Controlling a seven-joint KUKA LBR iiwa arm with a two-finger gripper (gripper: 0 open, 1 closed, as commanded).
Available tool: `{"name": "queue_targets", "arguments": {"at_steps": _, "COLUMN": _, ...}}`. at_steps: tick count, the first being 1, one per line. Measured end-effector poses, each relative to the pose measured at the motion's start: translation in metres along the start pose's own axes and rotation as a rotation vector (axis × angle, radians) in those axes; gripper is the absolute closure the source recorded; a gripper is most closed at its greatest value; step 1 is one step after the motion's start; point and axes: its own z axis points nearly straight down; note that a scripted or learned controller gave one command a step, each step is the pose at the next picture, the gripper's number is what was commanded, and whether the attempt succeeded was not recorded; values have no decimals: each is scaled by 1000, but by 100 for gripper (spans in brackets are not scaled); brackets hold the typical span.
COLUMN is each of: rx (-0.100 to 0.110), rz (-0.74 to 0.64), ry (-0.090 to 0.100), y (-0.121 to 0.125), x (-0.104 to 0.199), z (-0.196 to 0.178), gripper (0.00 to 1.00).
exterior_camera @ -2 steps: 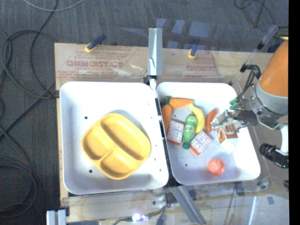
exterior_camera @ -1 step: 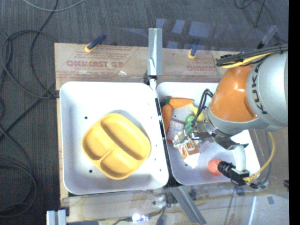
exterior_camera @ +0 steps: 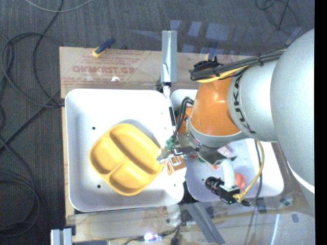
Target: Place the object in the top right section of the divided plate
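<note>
The yellow divided plate [exterior_camera: 126,158] lay in the left bin [exterior_camera: 82,116], all three sections bare. A small orange-and-white object [exterior_camera: 174,162] sat at the gripper [exterior_camera: 170,154], just off the plate's right edge; whether the fingers were closed on it I could not tell. Placement seemed still undone. The arm [exterior_camera: 240,101] read "KUKA"; the red print on the bench [exterior_camera: 102,70] was unreadable.

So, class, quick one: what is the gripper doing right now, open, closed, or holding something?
Gripper: at the yellow divided plate's right edge; grip state cannot be told.
</note>
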Motion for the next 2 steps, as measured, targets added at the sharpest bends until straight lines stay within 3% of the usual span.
{"name": "queue_targets", "arguments": {"at_steps": 1, "rx": 5, "rz": -1, "ry": 2, "y": 0, "x": 0, "z": -7, "gripper": 100}}
{"name": "queue_targets", "arguments": {"at_steps": 2, "rx": -1, "rz": -53, "ry": -3, "y": 37, "x": 74, "z": -50, "gripper": 100}}
